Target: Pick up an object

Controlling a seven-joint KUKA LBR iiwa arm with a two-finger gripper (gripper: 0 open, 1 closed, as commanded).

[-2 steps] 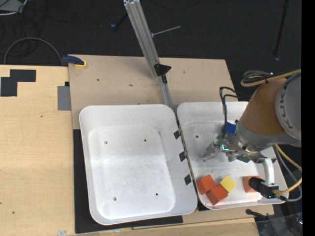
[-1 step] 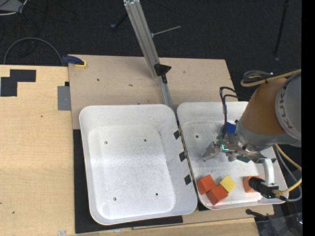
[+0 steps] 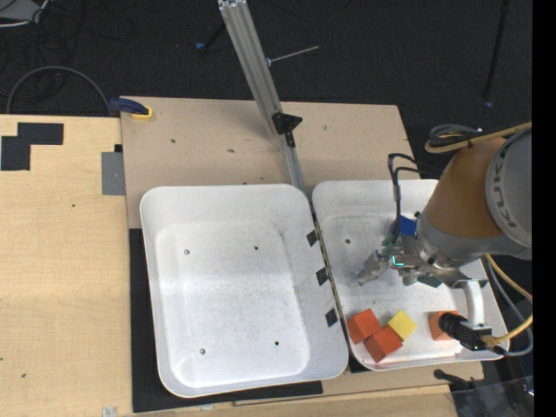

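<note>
I can see my pincer (image 3: 375, 269) low in the right bin (image 3: 347, 200) with nothing in it, though I cannot tell its spread, and the red blocks (image 3: 373, 334) lie just below it by the yellow block (image 3: 402, 324).

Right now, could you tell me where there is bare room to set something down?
The left bin has bare floor wall to wall. In the right bin, only the far-left corner is free; the gripper hangs mid-bin, with two red blocks, a yellow block and an orange object crowding the near edge.
</note>
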